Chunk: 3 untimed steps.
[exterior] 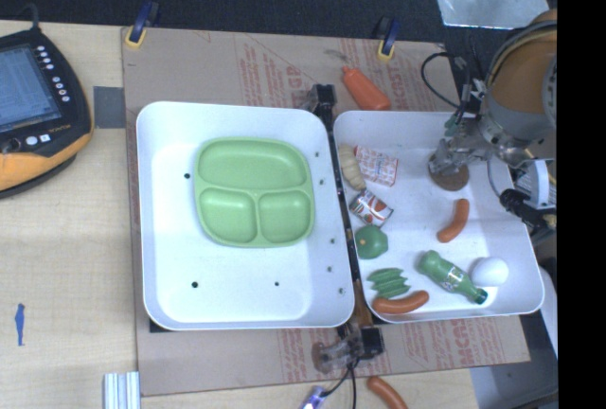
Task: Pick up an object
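In left bin (161, 208), green tray (254, 192), maybe plastic

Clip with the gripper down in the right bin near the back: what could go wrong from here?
1. The gripper sits over a small brown disc that looks flat, so the fingers may slide off it and lift nothing.
2. It works close to the right bin back wall, so a sideways move could knock the rim.
3. The sausage lies just in front, so a sweep forward might push it.
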Available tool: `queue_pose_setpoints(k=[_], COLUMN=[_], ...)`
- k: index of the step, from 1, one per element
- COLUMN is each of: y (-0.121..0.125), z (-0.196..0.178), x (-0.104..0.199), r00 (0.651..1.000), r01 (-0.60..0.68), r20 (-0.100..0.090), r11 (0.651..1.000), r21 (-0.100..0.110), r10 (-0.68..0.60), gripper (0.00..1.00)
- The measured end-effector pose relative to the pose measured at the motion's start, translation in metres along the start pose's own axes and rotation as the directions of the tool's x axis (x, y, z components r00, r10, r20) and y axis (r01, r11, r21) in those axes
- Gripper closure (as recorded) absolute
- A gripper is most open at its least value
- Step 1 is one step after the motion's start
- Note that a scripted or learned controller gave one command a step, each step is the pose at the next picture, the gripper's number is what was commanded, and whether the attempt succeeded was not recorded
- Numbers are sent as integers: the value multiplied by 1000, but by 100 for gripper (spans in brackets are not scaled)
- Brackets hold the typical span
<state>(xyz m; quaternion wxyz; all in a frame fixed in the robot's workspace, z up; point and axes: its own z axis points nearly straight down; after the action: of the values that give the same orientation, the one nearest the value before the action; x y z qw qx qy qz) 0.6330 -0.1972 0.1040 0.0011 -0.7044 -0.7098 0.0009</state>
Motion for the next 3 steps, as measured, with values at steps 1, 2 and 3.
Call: queue_pose_setpoints(k=[1, 2, 3], y=[0, 23, 24], z=[0, 7, 11], x=[0, -14, -14], r00=[1000, 1000, 1000], r01=[0, -2, -2], r20=[0, 0, -1], r11=[1000, 1000, 1000], r21=[0, -1, 0], r10=[0, 2, 2], gripper=[0, 0, 0])
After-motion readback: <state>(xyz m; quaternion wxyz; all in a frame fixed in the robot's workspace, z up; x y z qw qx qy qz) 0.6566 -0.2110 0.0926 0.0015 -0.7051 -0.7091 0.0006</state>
